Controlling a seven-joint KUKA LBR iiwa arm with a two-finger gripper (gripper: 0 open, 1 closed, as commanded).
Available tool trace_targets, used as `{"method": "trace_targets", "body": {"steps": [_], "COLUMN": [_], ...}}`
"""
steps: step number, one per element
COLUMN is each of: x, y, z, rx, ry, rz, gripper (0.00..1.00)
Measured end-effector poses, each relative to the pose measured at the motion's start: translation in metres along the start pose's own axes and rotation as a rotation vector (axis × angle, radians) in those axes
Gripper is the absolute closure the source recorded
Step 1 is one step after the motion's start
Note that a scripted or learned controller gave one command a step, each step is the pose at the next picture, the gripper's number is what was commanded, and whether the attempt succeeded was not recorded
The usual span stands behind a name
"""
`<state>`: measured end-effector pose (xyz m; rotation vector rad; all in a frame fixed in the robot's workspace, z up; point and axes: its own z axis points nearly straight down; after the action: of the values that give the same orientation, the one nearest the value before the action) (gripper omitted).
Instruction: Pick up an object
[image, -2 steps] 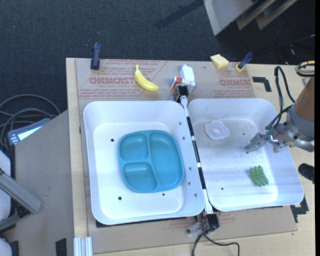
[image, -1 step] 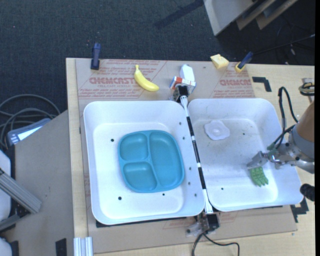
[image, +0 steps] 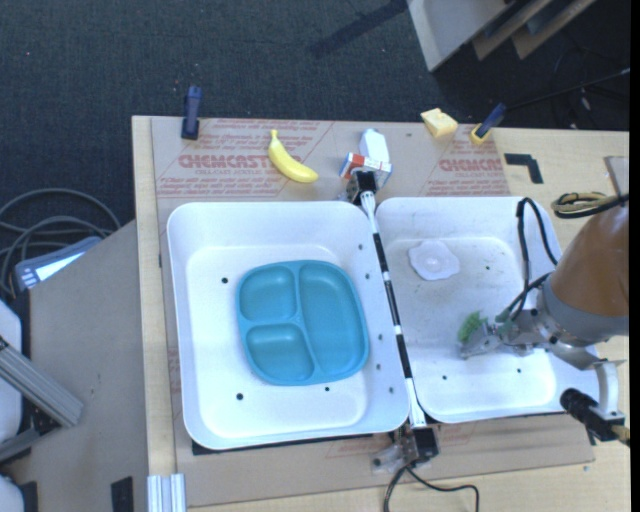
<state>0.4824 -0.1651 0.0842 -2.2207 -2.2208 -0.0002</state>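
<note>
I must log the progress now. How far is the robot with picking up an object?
Done: the gripper has reached down into the right bin, right at a small green object. In hand: a grasp looks under way, but I cannot tell if the object is held. Left: lifting it; it seems to lie on the bin floor. The blue divided plate sits in the left bin.

We see our arm (image: 600, 275) is round and fat, with an orange band and a grey ring under it. A thin black cable (image: 527, 240) loops along it. Its silver metal end piece (image: 510, 333) looks small and shiny.
</note>
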Motion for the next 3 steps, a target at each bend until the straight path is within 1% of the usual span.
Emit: {"method": "trace_targets", "body": {"steps": [1,2,3], "x": [0.0226,0.0223,0.0224], "y": [0.0466,0.0468,0.0468], "z": [-0.0071,-0.0168,-0.0167], "rx": [-0.002,-0.004,-0.003], "ry": [-0.001,-0.002,-0.002], "rz": [-0.001,0.000,0.000], "gripper": [0.00,1.00,0.00]}}
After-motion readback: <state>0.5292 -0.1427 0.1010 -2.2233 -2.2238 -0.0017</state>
